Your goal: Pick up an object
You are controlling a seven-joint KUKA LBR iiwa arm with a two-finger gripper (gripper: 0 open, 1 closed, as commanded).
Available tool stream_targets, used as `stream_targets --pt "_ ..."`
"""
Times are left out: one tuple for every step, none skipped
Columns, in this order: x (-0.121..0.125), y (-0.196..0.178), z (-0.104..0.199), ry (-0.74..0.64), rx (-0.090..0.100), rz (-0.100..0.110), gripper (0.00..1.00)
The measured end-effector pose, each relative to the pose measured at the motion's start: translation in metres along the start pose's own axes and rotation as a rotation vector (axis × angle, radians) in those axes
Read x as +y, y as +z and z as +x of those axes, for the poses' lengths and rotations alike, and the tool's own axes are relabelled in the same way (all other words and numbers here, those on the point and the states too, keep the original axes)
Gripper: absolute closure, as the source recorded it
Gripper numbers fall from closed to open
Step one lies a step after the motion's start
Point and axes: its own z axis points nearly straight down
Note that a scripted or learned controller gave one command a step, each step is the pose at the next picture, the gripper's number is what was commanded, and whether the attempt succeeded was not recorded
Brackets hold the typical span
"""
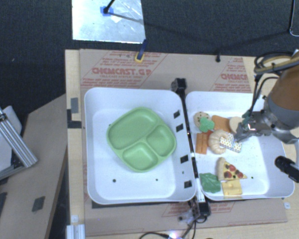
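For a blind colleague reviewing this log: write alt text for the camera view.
A grey arm's hand reaches from the right over toy food in the right white bin, beside a tan bun, with a pizza slice nearer the front. The left white bin holds a green divided plate.

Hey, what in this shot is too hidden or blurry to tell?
- Hand, camera view: too small and blurred to tell whether it has hold of the checkered item below it.
- Pale round food: partly hidden behind the wrist.
- Arm: cut off by the right edge.
- Green plate: its three compartments show fully.
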Motion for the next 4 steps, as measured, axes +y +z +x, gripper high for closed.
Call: stream_targets --pt "0.050 -0.010 0.008 -0.002 0.000 -0.002 1.00" --pt "0.095 0.003 0.014 -0.002 0.000 0.000 1.00" --pt "0.136 0.011 0.026 -0.002 0.000 -0.001 1.00" --pt "0.139 -0.008 0.019 -0.002 0.000 0.000 1.00"
